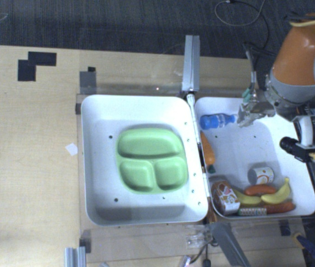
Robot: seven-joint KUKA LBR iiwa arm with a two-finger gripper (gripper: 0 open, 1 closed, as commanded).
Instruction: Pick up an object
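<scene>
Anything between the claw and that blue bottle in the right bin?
Nothing visible. The claw sits just right of the blue bottle, near the right bin's back wall; the other items lie along the bin's front edge.

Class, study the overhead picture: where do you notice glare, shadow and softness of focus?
Camera view: glare streaks the bench's left edge; soft shadow falls inside the left bin around the green divided tray; the gripper by the blue bottle looks slightly blurred; the image is soft overall.
</scene>
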